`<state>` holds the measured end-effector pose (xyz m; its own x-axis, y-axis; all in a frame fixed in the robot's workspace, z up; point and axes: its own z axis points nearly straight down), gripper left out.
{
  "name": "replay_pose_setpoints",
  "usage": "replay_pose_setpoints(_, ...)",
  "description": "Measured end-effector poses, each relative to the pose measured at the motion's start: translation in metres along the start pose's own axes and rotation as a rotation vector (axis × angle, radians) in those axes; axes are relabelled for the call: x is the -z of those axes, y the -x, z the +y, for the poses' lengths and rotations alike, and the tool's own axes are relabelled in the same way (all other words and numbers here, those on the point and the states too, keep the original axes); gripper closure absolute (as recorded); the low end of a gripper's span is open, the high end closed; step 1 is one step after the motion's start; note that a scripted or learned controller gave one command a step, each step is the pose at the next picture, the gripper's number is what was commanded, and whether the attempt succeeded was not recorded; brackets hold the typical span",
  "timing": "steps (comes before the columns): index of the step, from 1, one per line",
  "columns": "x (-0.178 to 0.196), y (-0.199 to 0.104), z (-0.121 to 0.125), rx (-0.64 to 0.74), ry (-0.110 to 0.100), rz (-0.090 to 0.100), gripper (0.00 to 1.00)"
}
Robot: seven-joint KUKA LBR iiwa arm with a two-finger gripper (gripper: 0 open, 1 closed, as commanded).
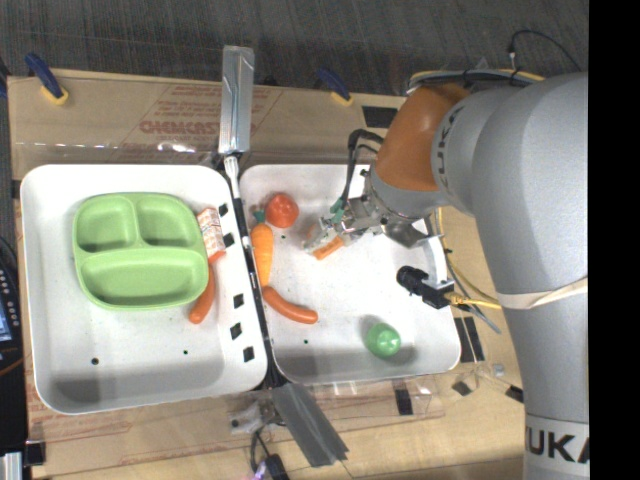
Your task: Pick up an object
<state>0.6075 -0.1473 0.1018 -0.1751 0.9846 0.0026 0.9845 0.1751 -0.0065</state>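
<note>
In the right bin [430, 313], my gripper [333, 232] is low over the upper middle of the floor, reaching in from the right. A small orange piece [326, 251] lies right at its tip, touching or just below it; I cannot tell if it is gripped. A red tomato [282, 209] sits to the gripper's left. An orange carrot [262, 251] lies along the bin's left wall. An orange-red sausage [290, 309] lies below the carrot. A green ball-like fruit [382, 340] rests near the front right.
The left bin [50, 298] holds a green divided plate [140, 250], a small labelled packet [210, 230] and an orange sausage-shaped piece [203, 301] by its right wall. The arm's grey body [510, 198] covers the right bin's right edge. A black fitting [420, 284] juts over that side.
</note>
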Motion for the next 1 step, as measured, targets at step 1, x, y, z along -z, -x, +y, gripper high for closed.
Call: replay_pose_setpoints(1, 0.0913, -0.0601, 0.0259, -0.108, 0.006, -0.002, 1.0)
